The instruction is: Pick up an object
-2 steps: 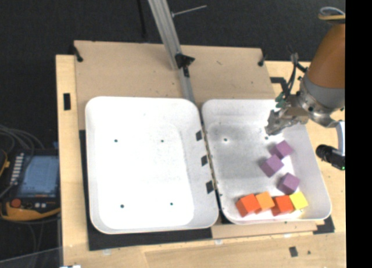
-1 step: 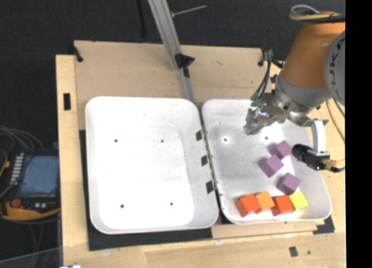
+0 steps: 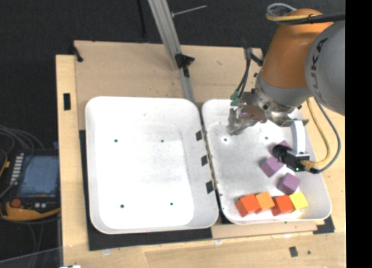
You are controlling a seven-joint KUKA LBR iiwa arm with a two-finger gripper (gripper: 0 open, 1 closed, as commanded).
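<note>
My gripper [image 3: 237,122] hangs over the back left part of the right bin [image 3: 232,162], with the grey and orange arm above it to the right. Nothing shows between its fingers. Two purple blocks lie to its right and nearer the front: one [image 3: 270,166] mid-bin and one [image 3: 288,183] just beyond it. Along the front wall sit an orange-red block [image 3: 249,204], an orange block [image 3: 265,200], a red block [image 3: 283,204] and a yellow block [image 3: 299,200] in a row.
The left bin [image 3: 142,162] lies beside the right one, sharing a middle edge with black clips [image 3: 204,159]. A slanted metal pole [image 3: 168,34] rises behind the bins. Cables and a black connector [image 3: 288,156] hang by the arm at the right.
</note>
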